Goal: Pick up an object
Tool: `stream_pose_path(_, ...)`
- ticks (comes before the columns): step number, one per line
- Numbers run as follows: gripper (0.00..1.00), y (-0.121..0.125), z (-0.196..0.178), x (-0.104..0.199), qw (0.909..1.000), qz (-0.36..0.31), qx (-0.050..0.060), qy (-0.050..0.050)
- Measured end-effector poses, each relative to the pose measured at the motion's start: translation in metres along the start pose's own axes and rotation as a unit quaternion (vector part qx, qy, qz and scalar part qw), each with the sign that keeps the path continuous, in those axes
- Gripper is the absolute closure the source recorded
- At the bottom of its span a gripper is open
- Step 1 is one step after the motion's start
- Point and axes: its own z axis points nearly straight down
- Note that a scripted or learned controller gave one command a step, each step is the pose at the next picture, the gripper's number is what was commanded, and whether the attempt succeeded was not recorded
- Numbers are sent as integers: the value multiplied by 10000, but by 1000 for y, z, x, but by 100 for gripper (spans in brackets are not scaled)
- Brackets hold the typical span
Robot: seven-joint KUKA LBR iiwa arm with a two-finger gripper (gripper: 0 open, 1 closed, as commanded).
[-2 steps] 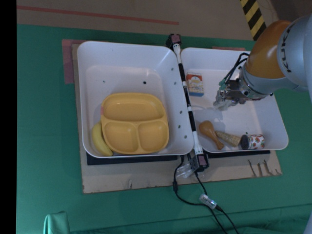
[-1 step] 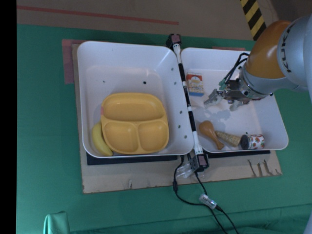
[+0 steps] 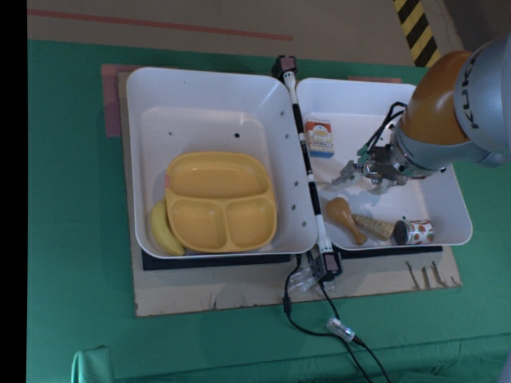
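Gripper [image 3: 349, 174] hangs over the right bin [image 3: 447, 206], fingers apart, nothing between them. Left to right: drumstick [image 3: 345, 218] (nearest), ice cream cone [image 3: 375, 227], can [image 3: 413, 231]. I'd centre over the drumstick's narrow end before closing.

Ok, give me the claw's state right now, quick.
Claw: over the right white plastic bin, above the tan toy drumstick; open or shut cannot be told; nothing seen between its tips.

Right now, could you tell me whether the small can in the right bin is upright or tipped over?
Tipped over: the can lies on its side along the right bin's near wall, dark end facing left.
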Motion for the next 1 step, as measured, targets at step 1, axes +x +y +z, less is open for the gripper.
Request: stream_pose_path(1,0,-19,0,-22,10000,1,-2,0)
